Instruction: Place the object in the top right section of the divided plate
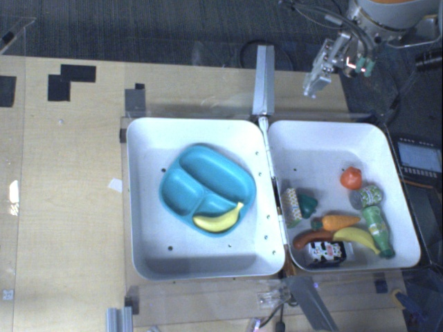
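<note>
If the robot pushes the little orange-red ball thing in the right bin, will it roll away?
Probably. The small orange-red tomato-shaped toy looks round and smooth, so a nudge could roll it. It sits apart from the other toys, with bare floor of the right white bin behind it. It also looks small and light.

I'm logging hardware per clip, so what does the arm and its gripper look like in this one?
The arm is light grey with an orange band at the top of the frame. Dark cables loop beside it on the left. The gripper is pale metallic grey and slender, with a small red light and a green spot on its mount.
</note>
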`<state>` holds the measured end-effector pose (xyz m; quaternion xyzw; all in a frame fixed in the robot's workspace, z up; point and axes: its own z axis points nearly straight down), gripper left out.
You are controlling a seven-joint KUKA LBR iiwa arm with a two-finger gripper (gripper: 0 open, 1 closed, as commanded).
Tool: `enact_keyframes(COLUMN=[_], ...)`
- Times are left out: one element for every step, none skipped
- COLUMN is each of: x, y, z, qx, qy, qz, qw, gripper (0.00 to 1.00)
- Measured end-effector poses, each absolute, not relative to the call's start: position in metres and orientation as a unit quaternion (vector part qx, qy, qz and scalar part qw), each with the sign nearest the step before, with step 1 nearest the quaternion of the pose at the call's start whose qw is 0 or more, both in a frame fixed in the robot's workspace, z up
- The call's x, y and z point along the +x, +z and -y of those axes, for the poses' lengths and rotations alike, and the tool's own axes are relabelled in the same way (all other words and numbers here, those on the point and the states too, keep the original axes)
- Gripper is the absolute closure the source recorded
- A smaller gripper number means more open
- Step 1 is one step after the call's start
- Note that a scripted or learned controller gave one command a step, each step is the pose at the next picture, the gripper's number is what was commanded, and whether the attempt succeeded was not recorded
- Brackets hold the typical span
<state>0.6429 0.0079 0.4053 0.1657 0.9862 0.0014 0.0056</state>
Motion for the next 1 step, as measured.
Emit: enact_keyframes(x=[0.6401], y=[0.4371], z=[0.0705], qx=[0.146], qy=[0.0007], qz=[-0.989], qw=[0.006], gripper=[1.0])
